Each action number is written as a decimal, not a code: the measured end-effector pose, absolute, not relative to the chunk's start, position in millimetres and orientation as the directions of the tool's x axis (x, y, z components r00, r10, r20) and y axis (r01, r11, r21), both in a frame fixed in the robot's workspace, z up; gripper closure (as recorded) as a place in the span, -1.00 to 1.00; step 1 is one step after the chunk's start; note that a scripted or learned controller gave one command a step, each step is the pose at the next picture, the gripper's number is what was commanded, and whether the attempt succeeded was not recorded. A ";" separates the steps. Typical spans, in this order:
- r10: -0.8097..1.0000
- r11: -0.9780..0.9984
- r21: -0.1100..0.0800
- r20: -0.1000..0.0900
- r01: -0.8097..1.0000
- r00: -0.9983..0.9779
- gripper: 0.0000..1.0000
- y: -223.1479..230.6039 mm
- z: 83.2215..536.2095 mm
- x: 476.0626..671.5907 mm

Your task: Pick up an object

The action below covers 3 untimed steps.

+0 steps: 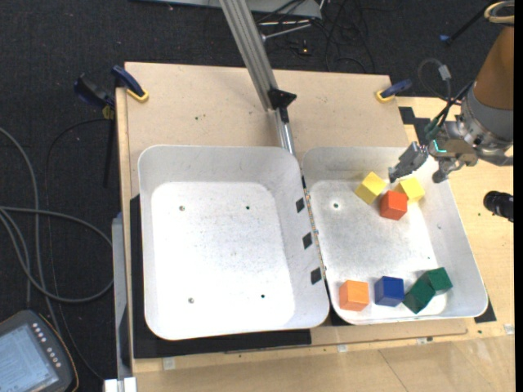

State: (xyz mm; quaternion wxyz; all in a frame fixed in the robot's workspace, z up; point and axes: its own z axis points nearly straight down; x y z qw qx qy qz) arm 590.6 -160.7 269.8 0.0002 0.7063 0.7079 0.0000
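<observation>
Hovering at the right bin's (458, 219) upper right, the gripper (425, 166) spreads wide and holds nothing; the small yellow cube (412, 189) lies just below it, red cube (394, 204) touching beside.

Single fixed camera high above the pale wooden bench (245, 104), looking down at a slant, both shallow white plastic bins (216, 239) in full view, grey-and-orange arm (490, 96) entering from the right edge
</observation>
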 end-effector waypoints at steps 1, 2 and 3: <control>1.000 -0.001 -0.007 0.001 1.000 0.001 -1.00 -163.2 208.5 583.0; 1.000 -0.001 -0.007 0.001 1.000 0.001 -1.00 -160.4 144.1 580.8; 1.000 0.000 -0.002 0.000 1.000 0.000 -1.00 -159.9 92.8 580.4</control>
